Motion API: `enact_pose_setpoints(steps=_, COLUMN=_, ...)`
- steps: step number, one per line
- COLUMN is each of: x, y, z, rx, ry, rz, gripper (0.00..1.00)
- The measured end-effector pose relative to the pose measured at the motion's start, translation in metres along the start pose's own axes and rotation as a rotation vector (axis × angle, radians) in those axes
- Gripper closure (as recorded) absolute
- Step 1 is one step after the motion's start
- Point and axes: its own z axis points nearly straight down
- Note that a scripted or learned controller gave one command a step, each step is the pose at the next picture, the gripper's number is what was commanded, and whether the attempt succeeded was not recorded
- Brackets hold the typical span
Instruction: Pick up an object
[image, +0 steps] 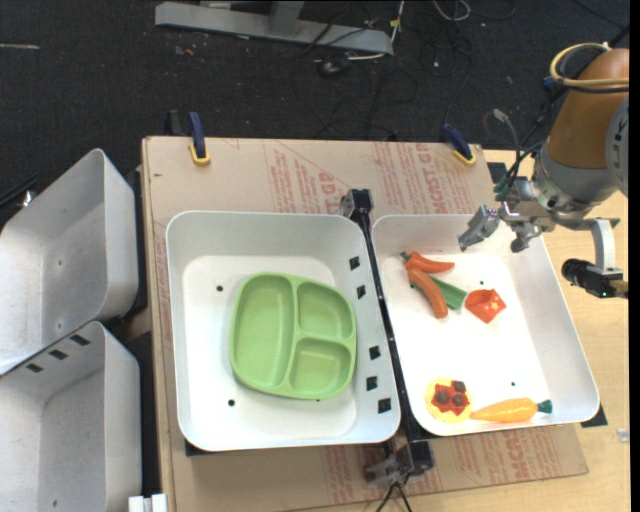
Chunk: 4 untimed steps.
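Taking the red block (485, 305) as landmark: bare white floor of the right bin (560, 330) spreads below it and to its right, open for a descent. Just to its left lie two orange-and-green toy vegetables (436, 285), close together, crowding that side. Well below it, near the bin's lower rim, a yellow disc with dark pieces (449, 399) and a carrot (508, 409) sit side by side. Above it, the gripper (497, 229) hangs over the upper rim.
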Motion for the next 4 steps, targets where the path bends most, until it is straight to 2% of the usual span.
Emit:
enact_pose_setpoints(steps=1, x=0.0, y=-0.001, z=0.064, rx=0.001, ry=0.001, rz=0.001, gripper=0.0)
enact_pose_setpoints(steps=2, x=0.001, y=-0.001, z=0.107, rx=-0.001, ry=0.0, rz=0.0, gripper=0.0)
enact_pose_setpoints(steps=3, x=0.001, y=0.001, z=0.094, rx=-0.006, ry=-0.001, rz=0.0, gripper=1.0)
enact_pose_setpoints(steps=4, x=0.001, y=0.009, z=0.031, rx=-0.009, ry=-0.001, rz=-0.003, gripper=1.0)
